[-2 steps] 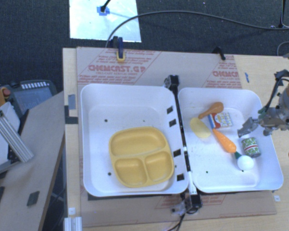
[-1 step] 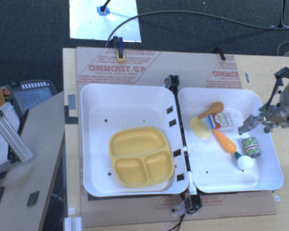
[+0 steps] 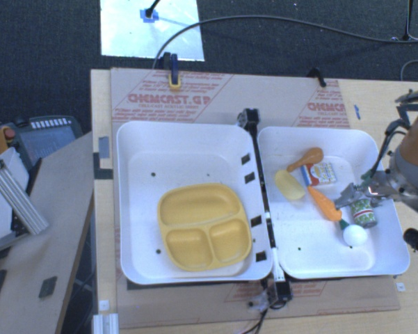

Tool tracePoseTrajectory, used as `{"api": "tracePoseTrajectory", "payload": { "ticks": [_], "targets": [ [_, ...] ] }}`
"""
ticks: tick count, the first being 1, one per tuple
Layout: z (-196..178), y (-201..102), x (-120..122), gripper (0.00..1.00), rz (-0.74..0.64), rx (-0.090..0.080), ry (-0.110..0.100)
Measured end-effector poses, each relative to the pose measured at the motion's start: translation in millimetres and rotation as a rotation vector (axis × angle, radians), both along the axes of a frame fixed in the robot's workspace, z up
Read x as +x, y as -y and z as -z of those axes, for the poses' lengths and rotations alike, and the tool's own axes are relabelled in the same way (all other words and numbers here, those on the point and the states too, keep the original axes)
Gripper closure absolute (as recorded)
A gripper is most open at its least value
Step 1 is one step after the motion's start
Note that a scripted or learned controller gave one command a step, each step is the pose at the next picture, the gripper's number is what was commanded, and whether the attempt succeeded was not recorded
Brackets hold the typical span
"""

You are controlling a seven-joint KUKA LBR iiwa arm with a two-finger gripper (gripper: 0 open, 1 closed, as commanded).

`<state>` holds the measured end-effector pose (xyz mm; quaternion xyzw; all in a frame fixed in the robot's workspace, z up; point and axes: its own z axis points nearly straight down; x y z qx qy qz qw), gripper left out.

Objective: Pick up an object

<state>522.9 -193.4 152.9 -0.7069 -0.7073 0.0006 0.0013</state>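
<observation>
Arm enters from the right, end effector [image 3: 353, 195] low over the right bin [image 3: 320, 263], at its right side; can't tell from here if it's apart or together, metal parts blur into the clutter. Directly at it: small cylindrical can [image 3: 364, 215] with green-patterned label, and a smooth white ball [image 3: 355, 236] touching the can's near side. Left of that, tapered orange carrot [image 3: 325, 204] lying diagonal, pale yellow rounded piece [image 3: 289, 184], small printed packet [image 3: 324, 172], brown-orange rounded piece [image 3: 306, 160] at the far end. Near-left of this bin's floor is bare. Left bin [image 3: 146, 152] holds a glossy yellow three-compartment tray [image 3: 203, 225], near-right of centre. Both bins sit on cardboard over the counter [image 3: 101, 103].
</observation>
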Motion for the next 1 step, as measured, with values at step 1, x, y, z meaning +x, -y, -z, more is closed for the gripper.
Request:
{"api": "tracePoseTrajectory", "payload": {
  "ticks": [1],
  "targets": [
    [38.5,10.2,0.5,0.0,0.001,-0.009,0.015]
  ]
}}
